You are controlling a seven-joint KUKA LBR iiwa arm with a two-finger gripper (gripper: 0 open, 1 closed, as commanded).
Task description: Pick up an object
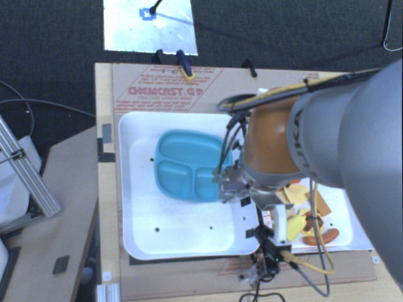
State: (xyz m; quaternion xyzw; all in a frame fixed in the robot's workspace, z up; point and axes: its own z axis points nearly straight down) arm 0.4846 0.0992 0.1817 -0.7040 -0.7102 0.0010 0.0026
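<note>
A blue divided plate (187, 165) lies in the left white bin (164, 238). In the right bin (343, 231) I see small toy foods: a red sausage (321, 236), a yellow piece (281, 226) and a tan slice (295, 194). My gripper (230, 186) hangs below the orange band (267, 140), over the wall between the two bins and right at the plate's right edge. The wrist and cables hide its tip, so I cannot tell whether it touches the plate.
The grey arm (352, 131) covers most of the right bin. Cardboard (167, 90) lies under both bins, with clamps at its far edge. A metal frame (25, 168) stands at the left.
</note>
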